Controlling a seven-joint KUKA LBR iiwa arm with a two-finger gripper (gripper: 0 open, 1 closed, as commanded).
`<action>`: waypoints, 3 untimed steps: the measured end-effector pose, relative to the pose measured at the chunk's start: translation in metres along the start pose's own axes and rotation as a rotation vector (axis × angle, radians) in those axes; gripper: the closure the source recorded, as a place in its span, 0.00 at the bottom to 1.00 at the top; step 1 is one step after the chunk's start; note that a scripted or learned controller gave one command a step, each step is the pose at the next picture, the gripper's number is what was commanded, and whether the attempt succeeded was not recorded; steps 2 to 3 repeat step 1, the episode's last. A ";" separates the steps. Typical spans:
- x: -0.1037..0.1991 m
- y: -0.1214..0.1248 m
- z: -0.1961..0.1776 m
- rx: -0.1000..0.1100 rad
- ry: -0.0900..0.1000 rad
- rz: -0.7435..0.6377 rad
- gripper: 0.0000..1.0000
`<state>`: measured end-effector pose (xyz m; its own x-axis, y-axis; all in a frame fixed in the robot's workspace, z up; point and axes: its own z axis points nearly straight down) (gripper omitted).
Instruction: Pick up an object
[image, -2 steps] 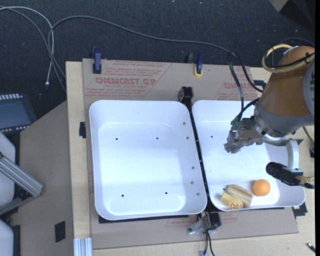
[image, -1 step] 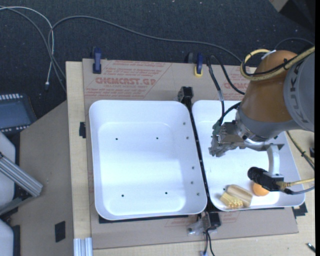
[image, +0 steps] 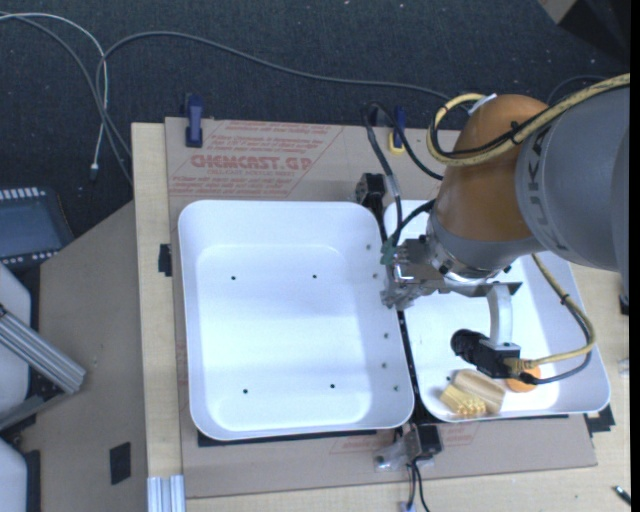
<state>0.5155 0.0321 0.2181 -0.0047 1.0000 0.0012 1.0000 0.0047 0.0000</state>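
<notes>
A pale yellow, ridged object (image: 472, 393), like a small corn cob, lies at the near edge of the right bin (image: 575, 395). Just to its right a small orange thing (image: 521, 379) peeks out, partly covered by the robot's cable. My gripper (image: 402, 280) hangs low over the right bin's left side, close to the wall that it shares with the left bin. It stands well apart from both objects, up and to their left. The big grey and orange wrist hides most of the right bin's far half.
The left bin (image: 290, 320) is a white tray with only small dark dots on its floor. Both bins rest on a cardboard sheet (image: 250, 155) with red print. Clamps and cables sit at the bins' far and near edges.
</notes>
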 end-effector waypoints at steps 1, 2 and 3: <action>0.058 -0.007 0.003 0.000 0.000 -0.001 1.00; 0.058 -0.007 0.003 0.000 0.000 -0.001 1.00; 0.058 -0.007 0.003 0.000 0.000 -0.001 1.00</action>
